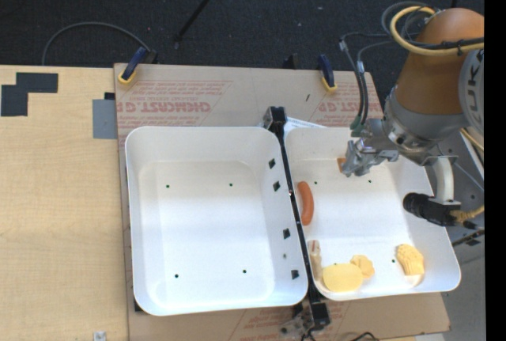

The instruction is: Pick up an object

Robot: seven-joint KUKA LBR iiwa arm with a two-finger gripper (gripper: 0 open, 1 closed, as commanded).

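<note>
Seen from above at a slant: two shallow white bins side by side on a cardboard sheet (205, 98) clamped to the bench (55, 205). Left bin (150, 149) bare white inside, dotted with small dark holes. Right bin (379, 197) carrying the loose objects: an orange sausage-shaped piece (305, 202) lying lengthwise just beside the dividing wall; a pale yellow rounded lump (341, 278) near the front rim, with a smaller yellow-orange piece (363, 263) touching its upper right; a slim pale stick (315, 256) just left of the lump, against the divider; a ridged yellow piece, like a bit of corn (409, 259), near the front right corner, apart from the others. Arm (435, 70) reaching in from the right, orange band above the wrist, over the rear part of the right bin. Pincer (356, 161) low over the bin's back area, well apart from the orange piece and from the yellow group at the front. A small orange-brown patch visible at its left tip; could not tell whether held or merely behind. Spread of the pincer not discernible at this angle.
</note>
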